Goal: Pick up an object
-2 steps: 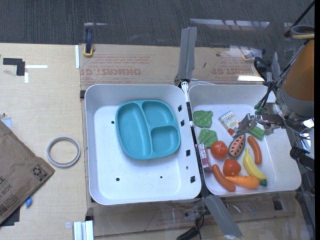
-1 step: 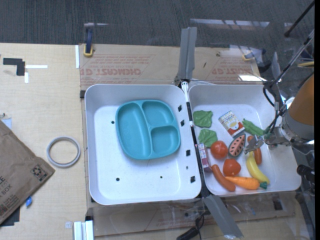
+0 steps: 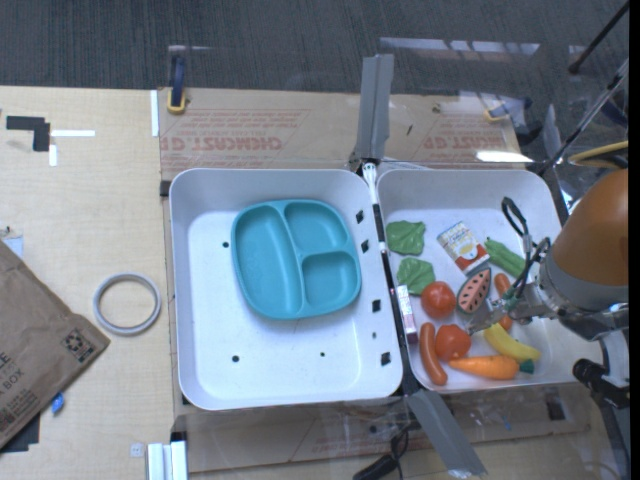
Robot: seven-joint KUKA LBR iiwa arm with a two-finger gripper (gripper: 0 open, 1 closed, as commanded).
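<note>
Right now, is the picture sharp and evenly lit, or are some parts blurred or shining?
Camera view: the teal plate is sharp with soft shadow; the left bin rim shines mildly; the toy food such as the banana is clear; the pincer is small and slightly blurred; the arm looks soft at the edge.

Two bins side by side on bench (image 3: 80, 188): divided plate (image 3: 296, 258) in left bin (image 3: 200, 368); toy foods in right bin (image 3: 450, 183), banana (image 3: 510, 343) beside carrot (image 3: 485, 367). Tape ring (image 3: 127, 302) left of bins.
</note>
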